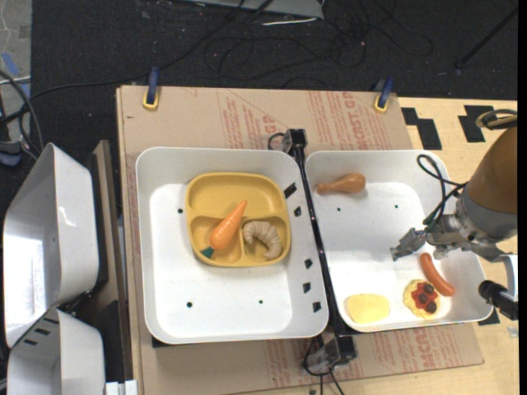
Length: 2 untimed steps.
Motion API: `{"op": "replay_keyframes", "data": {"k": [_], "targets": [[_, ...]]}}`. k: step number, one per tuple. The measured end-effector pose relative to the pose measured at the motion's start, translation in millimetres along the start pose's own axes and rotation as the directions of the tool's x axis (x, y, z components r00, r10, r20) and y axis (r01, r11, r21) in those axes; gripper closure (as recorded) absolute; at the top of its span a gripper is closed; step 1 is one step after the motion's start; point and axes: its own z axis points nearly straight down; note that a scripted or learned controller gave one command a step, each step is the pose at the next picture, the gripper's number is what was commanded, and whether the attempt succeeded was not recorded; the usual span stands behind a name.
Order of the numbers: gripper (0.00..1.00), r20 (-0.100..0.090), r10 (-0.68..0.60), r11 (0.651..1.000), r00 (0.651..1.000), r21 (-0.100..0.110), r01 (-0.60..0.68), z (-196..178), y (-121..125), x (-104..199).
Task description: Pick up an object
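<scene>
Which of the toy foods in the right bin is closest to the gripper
The red sausage. It lies just below and beside the gripper, while the drumstick, the yellow disc and the small pizza sit farther off.

We look down at a slant from one fixed camera above the bench [247, 109], far enough to take in both white bins [160, 245], the arm [494, 192] entering from our right.
</scene>
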Motion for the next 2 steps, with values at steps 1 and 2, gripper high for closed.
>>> {"op": "replay_keyframes", "data": {"k": [1,2], "targets": [[1.00,0.002,-0.001,1.000,1.000,-0.004,0.001,-12.5,1.2,-0.2],[1.00,0.004,-0.003,1.000,1.000,-0.010,0.003,-72.4,1.2,-8.6]]}}
